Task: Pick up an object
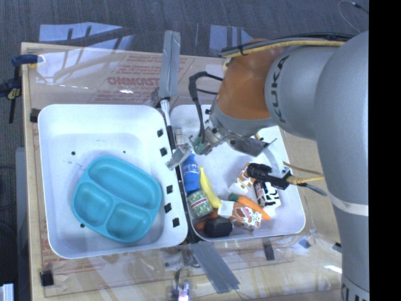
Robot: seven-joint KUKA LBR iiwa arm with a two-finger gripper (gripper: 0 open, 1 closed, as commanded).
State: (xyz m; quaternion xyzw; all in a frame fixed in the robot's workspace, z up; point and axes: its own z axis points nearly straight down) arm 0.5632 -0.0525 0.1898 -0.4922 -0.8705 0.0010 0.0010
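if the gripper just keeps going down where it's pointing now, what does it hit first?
Likely the blue bottle at the right bin's left wall: the gripper hangs just above its top end. Depth is unclear from this slant, so it could instead meet the bin floor beside it.

Two bins side by side on table [94, 68]. Divided plate [117, 197] in left bin [56, 124]. Bottle [190, 174], banana [210, 190], carton [246, 216] crowd right bin [294, 221] near front-left wall.

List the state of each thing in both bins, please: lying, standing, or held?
Blue divided plate: lying flat in the left bin.
Blue bottle: lying on its side, at the right bin's left wall.
Banana: lying beside the bottle.
Black object: resting at the front edge.
Gripper: low over the right bin; grasp unclear.
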